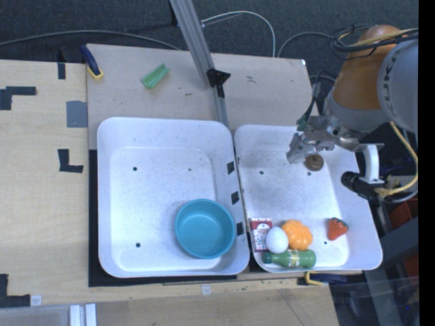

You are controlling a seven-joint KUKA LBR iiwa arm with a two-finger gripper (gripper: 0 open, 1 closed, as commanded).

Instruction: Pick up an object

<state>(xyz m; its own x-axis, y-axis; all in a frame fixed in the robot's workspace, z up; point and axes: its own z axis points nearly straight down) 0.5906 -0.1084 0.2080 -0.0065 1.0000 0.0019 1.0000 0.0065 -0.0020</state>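
Observation:
My gripper [304, 153] hangs over the upper right part of the right bin [285, 189], below the grey wrist and orange band. A small brown round thing [313, 161] shows right at the gripper's tip; whether it is held or lies on the bin floor I cannot tell. Along the right bin's near edge lie a red and white box [260, 233], a white egg [276, 240], an orange fruit [298, 233], a green bottle [292, 258] on its side and a red strawberry [336, 228].
A blue bowl [204, 228] stands in the near right corner of the left bin [136, 182]. A grey pole [197, 39] slants up from between the bins. A green block [155, 76] lies on the bench behind. Cables run at the right.

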